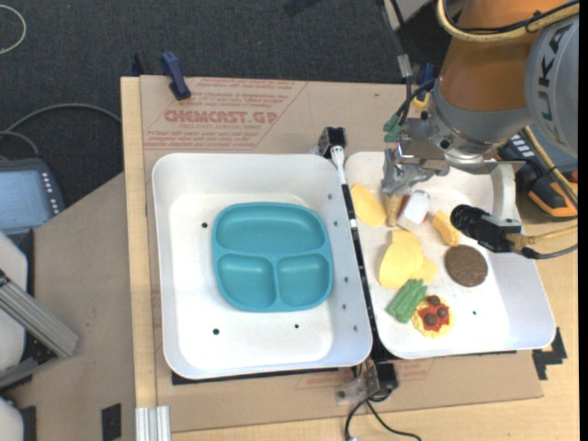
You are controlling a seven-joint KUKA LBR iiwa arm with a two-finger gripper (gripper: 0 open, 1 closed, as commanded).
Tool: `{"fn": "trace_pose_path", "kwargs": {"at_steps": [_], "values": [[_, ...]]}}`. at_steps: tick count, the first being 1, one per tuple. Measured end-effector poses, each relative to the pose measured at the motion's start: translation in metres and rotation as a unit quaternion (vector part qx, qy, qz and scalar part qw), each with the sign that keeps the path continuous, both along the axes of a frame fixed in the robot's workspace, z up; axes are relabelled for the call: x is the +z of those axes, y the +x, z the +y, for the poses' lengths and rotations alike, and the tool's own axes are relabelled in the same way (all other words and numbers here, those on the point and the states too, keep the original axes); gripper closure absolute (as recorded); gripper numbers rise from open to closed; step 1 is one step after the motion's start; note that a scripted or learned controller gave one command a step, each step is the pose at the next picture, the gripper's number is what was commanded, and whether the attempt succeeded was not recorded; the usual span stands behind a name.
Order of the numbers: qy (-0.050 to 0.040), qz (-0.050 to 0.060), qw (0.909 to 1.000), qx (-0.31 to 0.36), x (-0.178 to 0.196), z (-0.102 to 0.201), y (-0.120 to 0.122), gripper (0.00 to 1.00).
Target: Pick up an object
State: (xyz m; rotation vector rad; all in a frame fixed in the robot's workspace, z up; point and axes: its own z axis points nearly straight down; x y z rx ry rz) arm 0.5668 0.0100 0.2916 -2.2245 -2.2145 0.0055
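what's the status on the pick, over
Gripper down in right bin, at the white-and-red piece; grasp unconfirmed. Yellow toy food crowds it closely. Teal tray sits in left bin.

Occlusions, right bin
Right bin [514, 333] rear partly hidden by arm [501, 53]; arm cut off at top/right edges.

This looks like a robotics lab or test cell, not a home. A grey and orange industrial arm [501, 62] reaches over a plywood surface [230, 118] stamped with red lettering. Two white bins [175, 246] sit side by side, joined by black clamps [333, 141]. Loose cables [46, 118] run over dark carpet [73, 26], beside an aluminium frame rail [37, 315].
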Motion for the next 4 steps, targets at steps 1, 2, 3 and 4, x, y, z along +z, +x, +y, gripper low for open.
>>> {"fn": "trace_pose_path", "kwargs": {"at_steps": [1, 2, 3, 4], "values": [[0.0, -0.003, 1.0, 0.002, 0.013, 0.002, 0.001, 1.0], [-0.0002, -0.001, 1.0, 0.001, -0.042, -0.034, 0.035, 1.0], [-0.0002, -0.004, 1.0, 0.002, -0.029, -0.032, 0.035, 1.0], [0.0, -0.013, 0.9999, 0.004, 0.254, 0.012, 0.071, 1.0]]}}
